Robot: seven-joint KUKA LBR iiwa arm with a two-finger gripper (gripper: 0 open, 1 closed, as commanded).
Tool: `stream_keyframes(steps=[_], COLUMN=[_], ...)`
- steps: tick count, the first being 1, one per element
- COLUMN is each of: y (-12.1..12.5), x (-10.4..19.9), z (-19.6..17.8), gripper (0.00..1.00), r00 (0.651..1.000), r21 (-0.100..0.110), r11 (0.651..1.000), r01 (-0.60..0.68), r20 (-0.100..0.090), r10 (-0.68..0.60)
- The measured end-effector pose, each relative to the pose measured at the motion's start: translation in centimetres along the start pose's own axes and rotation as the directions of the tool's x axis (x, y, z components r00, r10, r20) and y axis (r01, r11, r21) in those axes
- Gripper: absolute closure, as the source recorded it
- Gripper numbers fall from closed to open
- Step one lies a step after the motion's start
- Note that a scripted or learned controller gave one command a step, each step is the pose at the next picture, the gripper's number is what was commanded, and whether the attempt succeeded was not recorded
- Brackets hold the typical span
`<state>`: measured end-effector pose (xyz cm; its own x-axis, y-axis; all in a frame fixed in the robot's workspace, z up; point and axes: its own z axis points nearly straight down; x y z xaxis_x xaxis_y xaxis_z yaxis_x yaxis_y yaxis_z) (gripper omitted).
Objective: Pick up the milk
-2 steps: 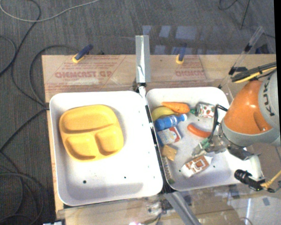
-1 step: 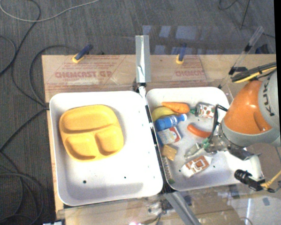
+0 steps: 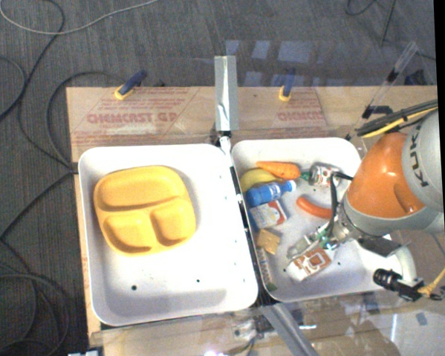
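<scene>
From the camera view, the bench (image 3: pixel 92 106) is a pale brown board with red lettering, carrying two shallow white plastic bins side by side. The left bin (image 3: pixel 109 291) holds a yellow compartment tray (image 3: pixel 144 207), rounded at its corners and moulded into three hollows, lying toward that bin's far-left corner.

The right bin (image 3: pixel 340 149) is crowded. Along its far edge lies a tapered orange carrot (image 3: pixel 279 168), and just beside it, near the bin's left wall, a smooth yellow rounded piece (image 3: pixel 254 179). Touching that piece is a blue-capped bottle (image 3: pixel 270 192) lying on its side. Below the bottle, against the left wall, sits a small boxy carton with a blue and red label, apparently the milk (image 3: pixel 267 216), resting flat on the bin floor. A tan cracker-like square (image 3: pixel 268 242) lies just beneath it. A glossy red sausage shape (image 3: pixel 314 207) lies nearer the bin's middle.

The arm's grey body with its rounded orange band (image 3: pixel 383 187) reaches over the bin's right side. The jaws (image 3: pixel 312 257) point toward the bin's near edge, over a small red and white packet (image 3: pixel 313 264); how far they are parted cannot be told, and the milk is well apart from them.
</scene>
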<state>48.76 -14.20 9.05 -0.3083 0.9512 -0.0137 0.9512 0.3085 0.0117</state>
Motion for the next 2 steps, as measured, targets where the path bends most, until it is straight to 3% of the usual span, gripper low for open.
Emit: stream_keyframes(steps=[1, 2], y=[-0.5, 7.3], x=[-0.7, -5.4], z=[-5.5, -8.4], gripper=[0.00, 0.00], r00=[0.994, 0.997], r21=[0.014, 0.011], r11=[0.994, 0.997], r01=[-0.111, 0.076], r20=[-0.013, -0.016], r10=[0.111, -0.076])
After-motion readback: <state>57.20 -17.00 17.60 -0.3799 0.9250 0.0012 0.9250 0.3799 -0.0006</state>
